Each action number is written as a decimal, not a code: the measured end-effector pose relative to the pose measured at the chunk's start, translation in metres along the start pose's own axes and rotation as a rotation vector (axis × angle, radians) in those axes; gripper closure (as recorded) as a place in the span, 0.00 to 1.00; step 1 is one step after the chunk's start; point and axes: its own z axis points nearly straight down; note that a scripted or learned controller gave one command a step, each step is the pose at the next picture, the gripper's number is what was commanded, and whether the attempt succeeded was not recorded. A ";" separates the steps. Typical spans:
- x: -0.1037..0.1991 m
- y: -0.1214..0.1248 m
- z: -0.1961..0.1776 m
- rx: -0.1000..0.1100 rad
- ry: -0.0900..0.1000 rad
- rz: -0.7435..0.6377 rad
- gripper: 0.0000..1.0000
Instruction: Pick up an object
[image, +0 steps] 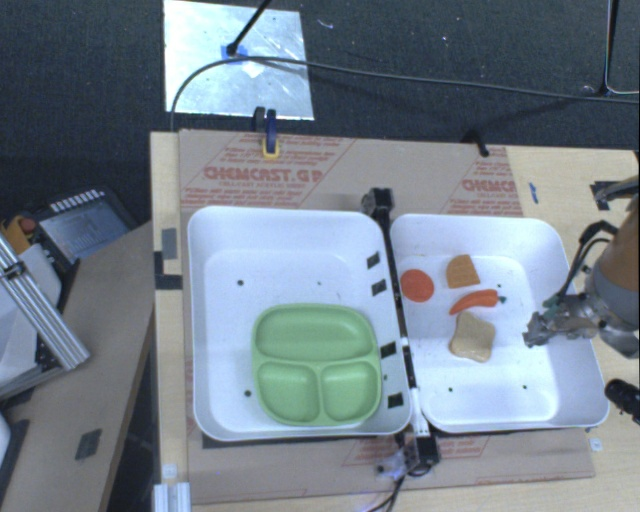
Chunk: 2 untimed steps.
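The right bin holds a red round slice, an orange-tan chunk, a red-orange chili pepper and a tan bread-like piece. My gripper hangs at the right side of that bin, about a hand's width to the right of the bread piece and apart from every object. Nothing shows between its fingers. The arm enters from the right edge.
The left bin holds a green three-compartment plate. Black clips line the divider between the bins. Cardboard lies under both bins, and a yellow clamp sits at the back edge.
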 end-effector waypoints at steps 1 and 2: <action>-0.001 0.002 -0.043 -0.001 -0.001 0.000 1.00; -0.002 0.004 -0.097 -0.002 -0.001 0.000 1.00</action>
